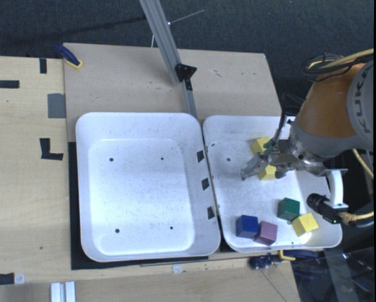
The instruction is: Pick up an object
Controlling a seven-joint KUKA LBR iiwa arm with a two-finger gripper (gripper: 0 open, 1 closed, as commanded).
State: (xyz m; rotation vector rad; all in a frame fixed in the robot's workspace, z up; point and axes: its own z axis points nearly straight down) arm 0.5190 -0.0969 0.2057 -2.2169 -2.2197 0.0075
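From above, the worktop (131,87) carries two shallow white bins side by side. The left bin (87,187) has nothing to grasp on its floor. The right bin (228,137) holds all the candidates: a yellow block (259,145) near the upper middle, a second small yellow block (267,173) just below it, and along the lower edge a green cube (289,209), another yellow cube (305,223), a blue cube (247,226) and a purple cube (267,232), the blue and purple ones touching or nearly so.

The grey arm with its orange band (326,109) reaches in from the right, and the gripper (261,165) sits low over the right bin between the two upper yellow blocks. Its dark fingers splay towards the left, and the small yellow block lies right against them. Whether that block is truly between the fingers or only beside them cannot be told from this slant, nor how wide they stand.

The step in hand looks like the grasp attempt itself, at the bottom of the reach. The next move calls for closing squarely on the small yellow block, then lifting straight up; if the block sits off to one side, it will likely be nudged away rather than caught.
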